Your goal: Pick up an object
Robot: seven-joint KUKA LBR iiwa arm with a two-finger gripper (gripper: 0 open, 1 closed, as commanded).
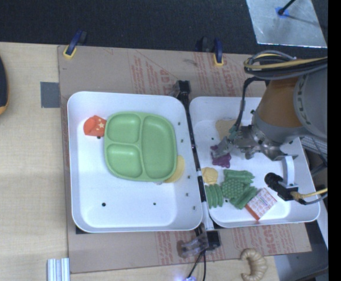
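Low over the right bin (311, 215), hand (232, 140) beside purple toy (220, 154), grip state unclear.

Open floor in left bin (88, 209) below and left of green divided plate (140, 146), red piece (94, 126) touching plate's upper-left edge; right of plate, right bin (217, 215) crowded with green pieces (232, 188), arm (282, 107) overhead.

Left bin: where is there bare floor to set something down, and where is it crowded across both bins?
In the left bin, the front strip below the green divided plate is bare, as is the left edge below the red object. The right bin is crowded: purple piece, green items, red-and-white packet and gripper.
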